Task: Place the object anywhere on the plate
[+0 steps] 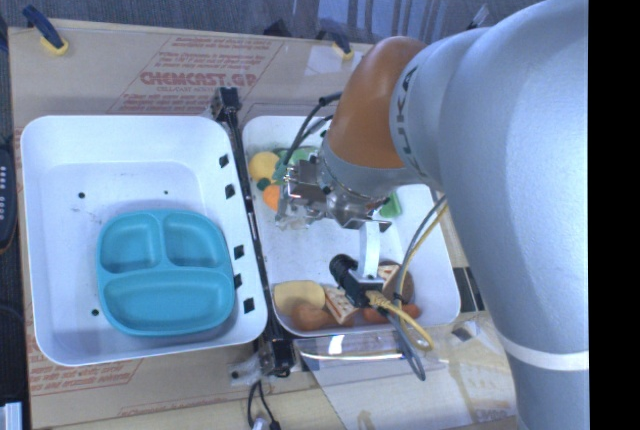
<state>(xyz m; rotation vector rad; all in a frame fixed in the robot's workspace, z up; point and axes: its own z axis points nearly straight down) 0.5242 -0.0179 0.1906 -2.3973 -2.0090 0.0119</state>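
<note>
Gripper (pixel 297 198) low in right bin (pixel 432 263), near yellow and orange items (pixel 264 170); open or closed, cannot tell. Plate (pixel 165 273) sits bare in left bin (pixel 60 178). More items (pixel 312 306) heaped at right bin's near end. Step, by my reading: picking. Next: secure one object, lift, carry left across divider to plate.

Pincer (pixel 293 198) hung over the right bin (pixel 432 263), plate (pixel 165 271) in the left bin (pixel 60 218) well to its left, food pieces (pixel 300 303) heaped just below it, bench (pixel 130 68) under both bins
</note>
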